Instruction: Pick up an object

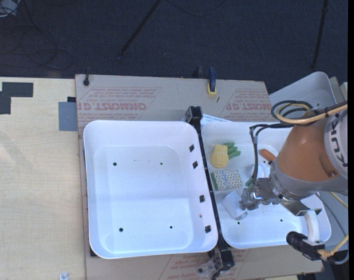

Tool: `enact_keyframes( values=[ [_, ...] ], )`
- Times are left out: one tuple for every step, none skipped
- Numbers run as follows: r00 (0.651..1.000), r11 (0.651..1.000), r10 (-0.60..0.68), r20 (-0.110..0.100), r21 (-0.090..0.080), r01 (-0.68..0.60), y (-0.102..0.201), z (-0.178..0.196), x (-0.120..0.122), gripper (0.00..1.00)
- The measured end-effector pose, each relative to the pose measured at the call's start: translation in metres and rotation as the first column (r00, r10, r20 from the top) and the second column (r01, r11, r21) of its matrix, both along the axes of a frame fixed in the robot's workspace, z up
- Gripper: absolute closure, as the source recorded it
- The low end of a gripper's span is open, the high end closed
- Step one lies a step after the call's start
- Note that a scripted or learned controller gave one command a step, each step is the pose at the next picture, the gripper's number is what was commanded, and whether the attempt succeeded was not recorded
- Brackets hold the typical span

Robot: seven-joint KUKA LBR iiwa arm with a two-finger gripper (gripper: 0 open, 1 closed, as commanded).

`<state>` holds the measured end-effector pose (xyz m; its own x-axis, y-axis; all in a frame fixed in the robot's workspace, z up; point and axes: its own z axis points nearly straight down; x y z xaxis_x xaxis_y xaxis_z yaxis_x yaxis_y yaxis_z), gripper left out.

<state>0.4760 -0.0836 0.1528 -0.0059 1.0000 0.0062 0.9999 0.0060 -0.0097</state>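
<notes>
Corn-cob toy (219, 155), yellow with green husk, lying in the right bin (270, 238) just up-left of the gripper (245, 203); probably light, firm, rounded and rather slick, best pinched across its mid-body; gripper's opening and any load cannot be told.

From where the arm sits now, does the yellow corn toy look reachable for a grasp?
Probably yes. The yellow corn toy lies uncovered in the right bin, with the gripper low in the same bin and just the patterned card lying between them.
</notes>
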Motion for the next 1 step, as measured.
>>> enact_keyframes(
  values=[
    [1.000,1.000,0.001,0.014,-0.005,-0.001,0.0705,0.0712,0.0447,1.00]
  ],
)
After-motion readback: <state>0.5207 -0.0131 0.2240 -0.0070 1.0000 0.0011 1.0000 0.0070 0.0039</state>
